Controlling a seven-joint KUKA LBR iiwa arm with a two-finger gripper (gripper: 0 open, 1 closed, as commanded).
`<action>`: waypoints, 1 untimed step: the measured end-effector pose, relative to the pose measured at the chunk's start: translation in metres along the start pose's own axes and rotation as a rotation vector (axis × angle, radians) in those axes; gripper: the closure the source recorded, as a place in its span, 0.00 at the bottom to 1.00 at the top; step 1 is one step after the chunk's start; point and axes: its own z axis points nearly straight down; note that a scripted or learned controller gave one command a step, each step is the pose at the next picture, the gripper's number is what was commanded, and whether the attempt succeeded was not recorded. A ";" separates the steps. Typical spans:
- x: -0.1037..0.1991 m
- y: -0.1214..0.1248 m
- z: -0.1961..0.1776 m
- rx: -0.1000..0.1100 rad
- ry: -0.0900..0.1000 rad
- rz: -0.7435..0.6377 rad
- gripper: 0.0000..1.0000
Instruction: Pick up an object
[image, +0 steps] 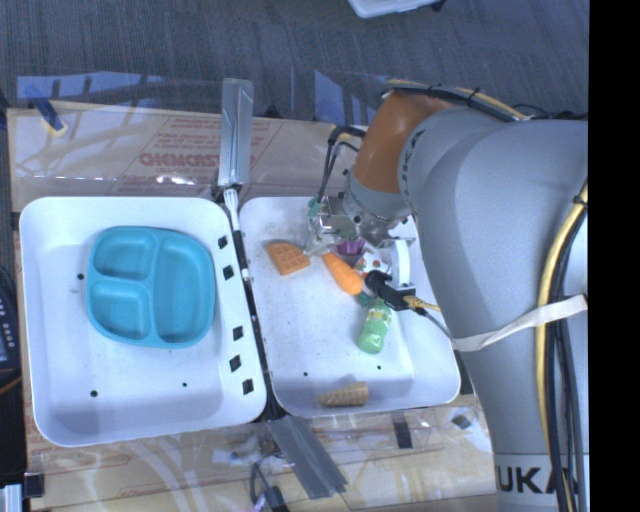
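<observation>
lying in the left bin (40, 330), taking up its upper-middle floor: a blue divided plate (152, 285), three compartments, nothing in any of them, sitting flat and well apart from everything else. dividing the two bins, a black-clipped seam with a grey bar (236, 130) standing up behind it.

holding the pickable things, the right bin (300, 395): a waffle-patterned orange cracker (289, 259) near the upper left of the floor, lying flat; just right of it an orange carrot (343, 273), slanting down to the right; lower right, a small green bottle (373, 331) on its side close to the bin's right wall; alone by the front wall, a tan ridged piece (343, 396), well apart from the rest. showing too, a bit of purple (350, 246) tucked under the wrist, too hidden to name.

hovering over the upper right part of that bin, the gripper (340, 228), hanging from the grey arm with its orange band (385, 140). not possible to tell how far the jaws are parted, nor whether anything sits between them; hardware and cables crowding the spot.

judging the step as the approach and descent onto a target, likely the carrot or the purple thing beside it. doing it well probably meaning: centring across the carrot's narrow width rather than along its length, coming straight down, keeping clear of the cracker so as not to nudge it, and avoiding the bin's back wall. closing only once low enough to straddle the thing, then lifting slowly and checking that something really is coming up.
</observation>
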 end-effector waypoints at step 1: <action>0.000 -0.001 0.001 0.002 0.001 0.000 0.00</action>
